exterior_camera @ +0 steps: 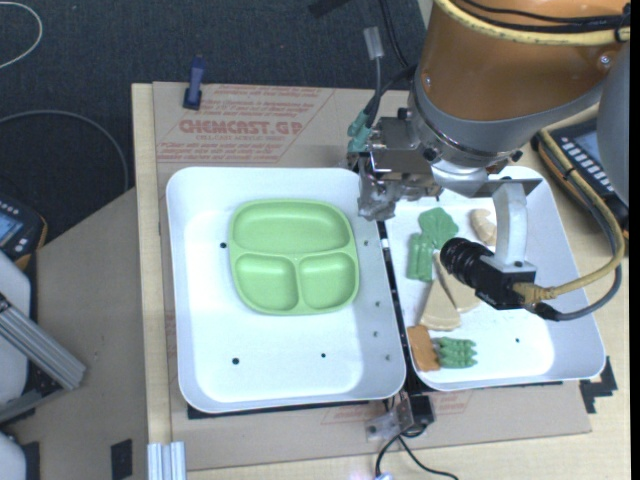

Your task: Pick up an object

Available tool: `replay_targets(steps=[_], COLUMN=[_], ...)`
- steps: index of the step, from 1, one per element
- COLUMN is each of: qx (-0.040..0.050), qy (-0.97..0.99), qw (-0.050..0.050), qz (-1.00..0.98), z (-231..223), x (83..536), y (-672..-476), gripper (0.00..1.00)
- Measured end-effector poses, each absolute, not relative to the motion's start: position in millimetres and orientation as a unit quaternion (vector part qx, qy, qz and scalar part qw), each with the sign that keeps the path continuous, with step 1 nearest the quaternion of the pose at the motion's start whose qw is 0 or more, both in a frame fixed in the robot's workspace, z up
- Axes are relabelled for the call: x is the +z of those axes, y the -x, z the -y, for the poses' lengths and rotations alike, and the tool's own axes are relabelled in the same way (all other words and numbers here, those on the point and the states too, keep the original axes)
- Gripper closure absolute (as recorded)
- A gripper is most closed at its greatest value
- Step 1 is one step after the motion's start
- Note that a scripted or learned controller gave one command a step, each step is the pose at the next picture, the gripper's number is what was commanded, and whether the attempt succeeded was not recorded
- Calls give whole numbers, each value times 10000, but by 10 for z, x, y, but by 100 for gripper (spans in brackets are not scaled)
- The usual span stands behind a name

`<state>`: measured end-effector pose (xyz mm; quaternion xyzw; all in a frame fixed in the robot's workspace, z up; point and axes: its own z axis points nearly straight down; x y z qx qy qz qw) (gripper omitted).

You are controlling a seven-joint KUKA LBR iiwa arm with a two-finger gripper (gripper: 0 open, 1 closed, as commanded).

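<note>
Camera view, looking down at a slant: two shallow white bins side by side on a tabletop (pixel 160 388) covered with brown cardboard. The left bin (pixel 195 338) holds a light-green divided tray (pixel 294 255), three compartments, lying flat near the bin's middle. The right bin (pixel 560 343) holds a cluster of small objects: a green piece (pixel 428 240) near the top, a tan rounded piece (pixel 483 226) beside it, a beige wedge (pixel 439 308) lower down, and a brown block (pixel 421 349) touching a green ridged piece (pixel 455 352) at the near edge. The arm (pixel 520 48) hangs over the right bin's far left corner; jaws (pixel 385 183) low above the divider between the bins, cannot tell whether spread or pressed together.
</note>
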<state>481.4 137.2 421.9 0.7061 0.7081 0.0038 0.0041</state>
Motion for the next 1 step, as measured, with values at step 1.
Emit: replay_targets(steps=[1], qx=[15], qy=[-7095], qw=[24], qz=[-7047], z=[-747], x=[4383], y=[-4798], gripper=[100])
